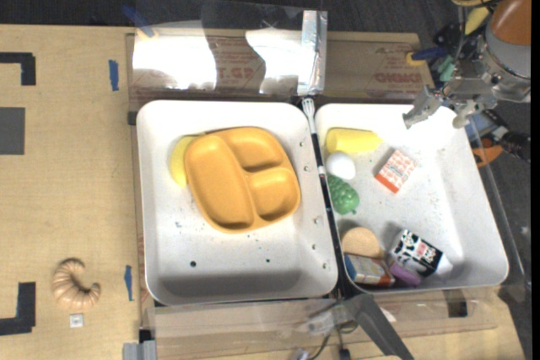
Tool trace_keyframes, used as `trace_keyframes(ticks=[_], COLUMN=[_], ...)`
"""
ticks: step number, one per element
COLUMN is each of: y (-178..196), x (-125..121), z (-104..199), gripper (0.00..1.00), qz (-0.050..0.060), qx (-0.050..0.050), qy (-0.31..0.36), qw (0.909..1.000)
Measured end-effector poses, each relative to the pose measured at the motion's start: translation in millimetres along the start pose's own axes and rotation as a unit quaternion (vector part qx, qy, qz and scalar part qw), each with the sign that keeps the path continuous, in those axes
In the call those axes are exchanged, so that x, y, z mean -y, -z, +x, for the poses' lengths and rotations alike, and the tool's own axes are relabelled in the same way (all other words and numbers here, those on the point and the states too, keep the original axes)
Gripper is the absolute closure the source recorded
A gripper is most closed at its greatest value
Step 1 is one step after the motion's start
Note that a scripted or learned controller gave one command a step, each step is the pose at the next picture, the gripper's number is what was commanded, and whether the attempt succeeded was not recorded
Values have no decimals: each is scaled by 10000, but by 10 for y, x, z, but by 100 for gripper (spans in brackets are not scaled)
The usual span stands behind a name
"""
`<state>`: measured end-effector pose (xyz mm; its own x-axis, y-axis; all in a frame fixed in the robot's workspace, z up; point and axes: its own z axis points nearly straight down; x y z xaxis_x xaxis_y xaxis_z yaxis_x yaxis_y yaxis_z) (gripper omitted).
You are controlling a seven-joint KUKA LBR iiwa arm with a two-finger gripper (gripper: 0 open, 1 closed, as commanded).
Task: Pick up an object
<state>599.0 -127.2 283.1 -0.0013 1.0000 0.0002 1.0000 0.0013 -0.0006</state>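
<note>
Two white bins are sitting side by side on the counter (67, 181). My gripper (436, 115) is hovering over the far right corner of the right bin (472, 198), reaching in from the right; the two fingers (415, 116) are spreading fairly wide with nothing between them, so I am holding nothing.

Objects are lying in the right bin: a yellow block (353, 140) at the far left corner, a white ball (341, 166) just in front of it, a green bumpy toy (343, 196) touching the ball's near side, and a red and white box (396, 170) lying tilted near the middle, apart from the rest. At the near edge a tan round piece (362, 242), a black and white carton (417, 252) and a purple item (403, 273) are crowding together; I cannot tell exactly what is under them.

In the left bin (160, 249) an orange divided tray (241, 177) is lying slantwise, covering part of a yellow thing (177, 160) at its left.

Outside the bins, a croissant toy (76, 283) is resting on the counter at near left. Shiny clear plastic (228, 55) is standing behind the left bin. My gripper is well apart from every object.
</note>
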Motion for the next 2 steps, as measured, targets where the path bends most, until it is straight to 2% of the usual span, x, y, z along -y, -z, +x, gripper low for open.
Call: trace_keyframes(ticks=[1, 2], y=[-971, -433], x=[51, -90], z=[-44, -154], gripper=[0, 0], qz=[41, -30], qx=[-8, 2], qy=[-1484, -1651], qw=[9889, 9863])
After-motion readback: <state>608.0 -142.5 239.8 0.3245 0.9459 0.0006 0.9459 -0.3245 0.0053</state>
